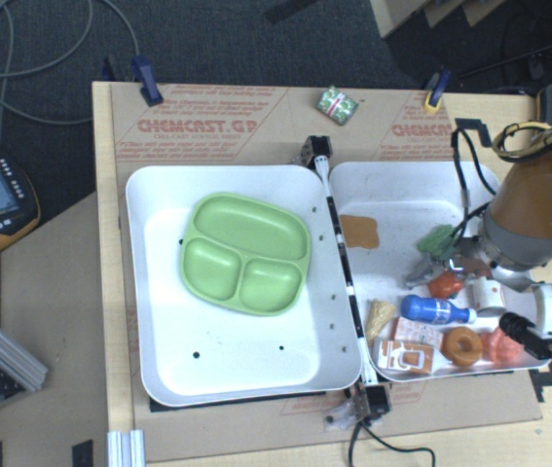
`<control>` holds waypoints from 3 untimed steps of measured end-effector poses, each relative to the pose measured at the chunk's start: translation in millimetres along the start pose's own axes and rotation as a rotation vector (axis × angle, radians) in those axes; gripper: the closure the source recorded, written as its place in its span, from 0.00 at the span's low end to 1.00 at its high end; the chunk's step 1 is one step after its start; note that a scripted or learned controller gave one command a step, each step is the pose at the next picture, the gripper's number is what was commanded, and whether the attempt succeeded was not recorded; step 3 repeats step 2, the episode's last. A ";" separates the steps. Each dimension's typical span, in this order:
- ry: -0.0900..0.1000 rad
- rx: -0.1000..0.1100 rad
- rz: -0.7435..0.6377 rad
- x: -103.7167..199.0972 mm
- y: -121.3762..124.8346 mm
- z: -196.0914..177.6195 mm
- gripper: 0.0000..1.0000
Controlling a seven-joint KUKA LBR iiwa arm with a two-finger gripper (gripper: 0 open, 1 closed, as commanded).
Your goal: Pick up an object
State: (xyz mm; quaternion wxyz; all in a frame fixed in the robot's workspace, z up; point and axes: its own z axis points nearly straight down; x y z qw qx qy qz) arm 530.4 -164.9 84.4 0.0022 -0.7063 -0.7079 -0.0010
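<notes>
**Ana:** Camera view first. Where was the gripper?

**Ben:** It was low inside the right bin, near the bin's right edge, under the arm. I could not tell how it was set, because the wrist hid it.

**Ana:** What sat closest to it?

**Ben:** A small red thing lay right under it, so close they looked like they touched. I could not say it was held. A green thing sat just beside it, toward the far edge of the bin.

**Ana:** And the blue bottle?

**Ben:** It lay flat just past the red thing, toward the bin's near edge. Its long side ran left to right, along that edge, with the white cap on the right.

**Ana:** What else was there?

**Ben:** A donut and a pink thing lay in the near right corner. A flat card packet lay near the near left corner, and a brown patch by the bin's left edge.

**Ana:** And the left bin?

**Ben:** It held a green tray, far from the gripper. I think the red thing was the easy pick, straight down.
</notes>
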 end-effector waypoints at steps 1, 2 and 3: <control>-0.004 -0.003 0.002 -1.5 0.5 -10.9 1.00; -0.004 -0.004 0.000 77.3 37.8 -100.6 1.00; -0.004 -0.004 0.000 77.3 37.8 -100.6 1.00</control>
